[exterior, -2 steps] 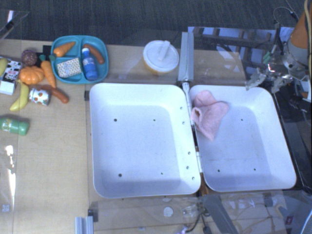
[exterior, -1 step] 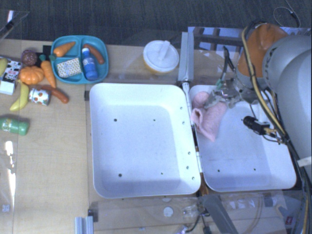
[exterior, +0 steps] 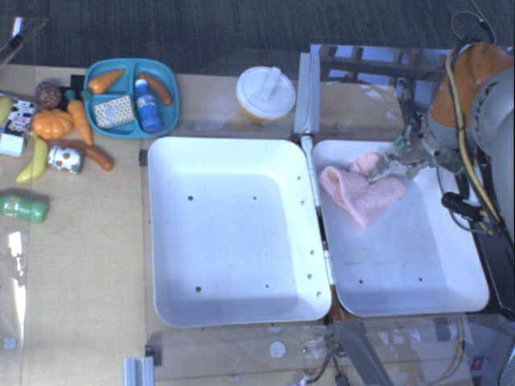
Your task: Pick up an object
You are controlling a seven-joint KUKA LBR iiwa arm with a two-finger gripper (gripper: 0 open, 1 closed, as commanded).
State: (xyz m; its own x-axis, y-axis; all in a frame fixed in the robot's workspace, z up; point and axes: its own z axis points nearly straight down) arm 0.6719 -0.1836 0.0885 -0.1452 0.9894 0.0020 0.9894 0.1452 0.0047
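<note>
Now tool at pink cloth (right bin) — grip state unclear; no legible writing.

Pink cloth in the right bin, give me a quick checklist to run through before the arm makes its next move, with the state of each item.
1. Target present: pink cloth lies crumpled in the right bin, toward its upper left. Ok.
2. Gripper position: gripper is at the cloth's upper right edge. Ok.
3. Cloth between the fingers: cannot tell, the view is too blurred there.
4. Cloth lifted off the bin floor: cannot tell, though most of it looks to be lying flat.
5. Nothing else near the cloth to snag: ok, no other object lies beside it in that bin.
6. Cables by the arm: yellow cable hangs close beside the wrist. Cannot tell if it is slack enough.
</note>
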